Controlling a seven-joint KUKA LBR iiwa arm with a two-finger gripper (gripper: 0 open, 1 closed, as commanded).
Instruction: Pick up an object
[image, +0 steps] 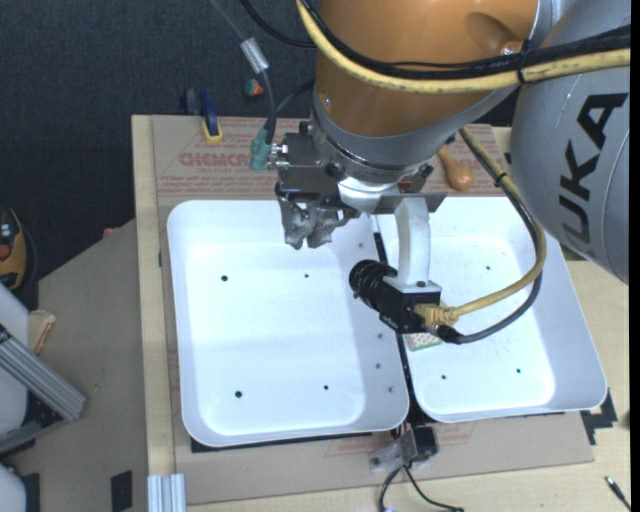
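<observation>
Where the counter meets the lower edge of the view, a small black connector with loose wires lies just below the seam between the two bins. Left bin: shallow, white, bare floor marked with a few small dark dots. Right bin: same make, set touching the left one along a dark seam. At that seam, on the right bin's near-left part, a small pale speckled object peeks out from under a black cable fitting; mostly hidden, shape unclear. A yellow hose runs from that fitting and loops across the right bin up toward the arm. Farther back, the tool hangs over the far part of the left bin, near its back rim, grey metal fingers pointing down and set close together; nothing is seen between them, though the slant of the view makes the gap hard to judge. Above it sit the wrist and the broad orange band, with the grey arm body at upper right. Beyond the bins, on the counter's far strip: red lettering on the board, a small yellow-and-blue item at the back left, a green piece beside the wrist, and a brown wooden handle-like object behind the right bin's far rim.
</observation>
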